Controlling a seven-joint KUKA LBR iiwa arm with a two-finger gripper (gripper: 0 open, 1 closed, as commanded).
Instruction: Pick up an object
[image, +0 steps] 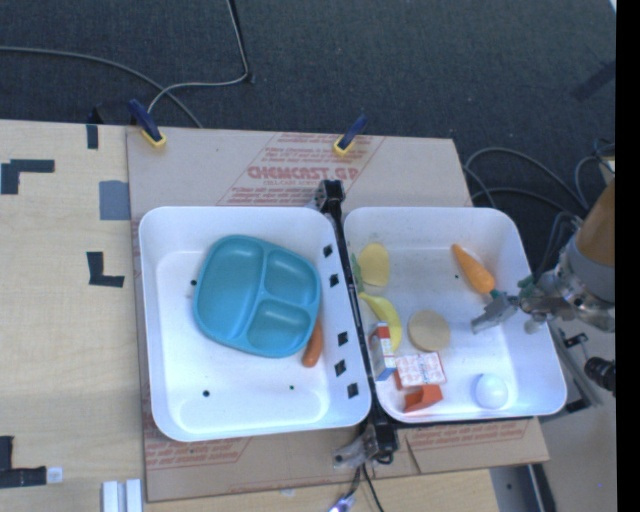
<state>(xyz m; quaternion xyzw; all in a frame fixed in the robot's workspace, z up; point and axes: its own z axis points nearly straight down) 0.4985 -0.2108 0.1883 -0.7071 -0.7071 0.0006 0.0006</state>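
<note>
My gripper (496, 308) hangs over the right side of the right bin (520, 240), reaching in from the right. Its two fingers stand apart with nothing between them. Just up and left of it lies an orange carrot (473, 268). A tan round disc (429, 329) sits to its left, and a white ball (490, 390) lies below it near the bin's front corner. Further left are a yellow banana (385, 318), a pale yellow round fruit (374, 264), and a red and white box (420, 370) with a red piece (422, 398) beneath it.
The left bin (160, 300) holds a blue divided plate (257, 294) and a small orange sausage-shaped piece (313, 346) by the plate's lower right edge. A black-marked divider (343, 300) separates the bins. Cables run beyond the bench at the back and right.
</note>
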